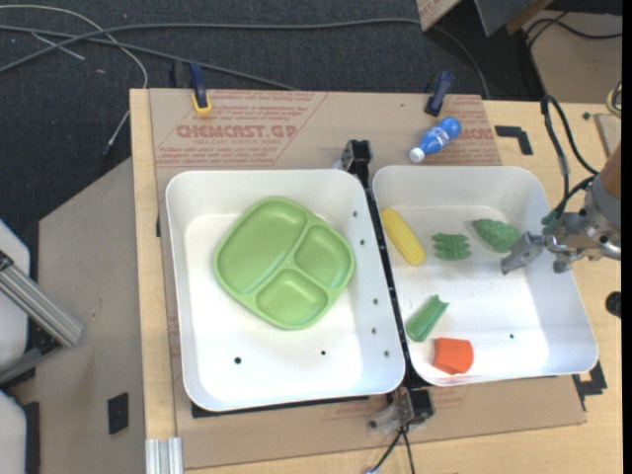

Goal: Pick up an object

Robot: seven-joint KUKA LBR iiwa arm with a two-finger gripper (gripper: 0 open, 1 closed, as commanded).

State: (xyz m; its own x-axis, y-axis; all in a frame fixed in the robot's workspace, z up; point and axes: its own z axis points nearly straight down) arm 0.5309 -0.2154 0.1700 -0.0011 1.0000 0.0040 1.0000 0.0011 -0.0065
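Note:
The right bin (571, 316) holds a yellow corn cob (403, 237), a small green leafy piece (451, 246), a larger green leafy piece (495, 232), a green pea pod (427, 318) and an orange-red block (453, 355). My gripper (539, 254) reaches in over the bin's right wall, just right of and slightly below the larger leafy piece. Its fingers stand open with nothing between them; the left fingertip (515, 259) points down towards the bin floor.
A green divided plate (284, 262) lies in the left bin (180, 265). A blue and white bottle (435, 139) lies on the cardboard behind the right bin. Cables run past the bench's right side.

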